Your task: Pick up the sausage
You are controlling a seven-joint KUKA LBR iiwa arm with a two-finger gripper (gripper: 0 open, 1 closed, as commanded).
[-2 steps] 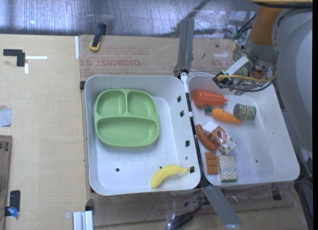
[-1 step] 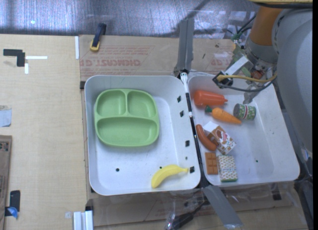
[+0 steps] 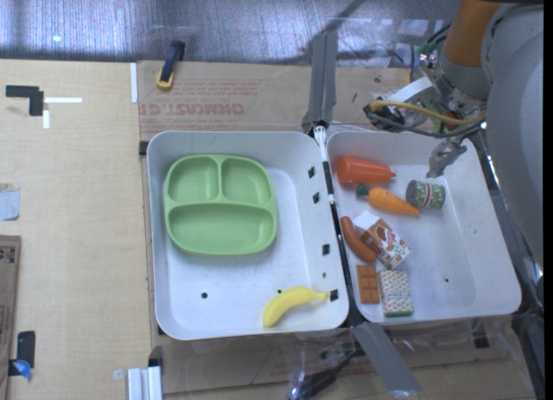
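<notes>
A pale wooden table (image 3: 69, 217) carries two white bins side by side. Above the far part of the right bin (image 3: 467, 290) hangs the claw (image 3: 442, 158); whether it is wide or narrow cannot be told. Just near of it lies a small can (image 3: 426, 194), touching a carrot (image 3: 390, 201). Further left, the sausage (image 3: 358, 238) lies by the divider, beside a small carton (image 3: 388, 244). The left bin (image 3: 173, 303) holds a green plate (image 3: 221, 205) and a banana (image 3: 292, 304).
</notes>
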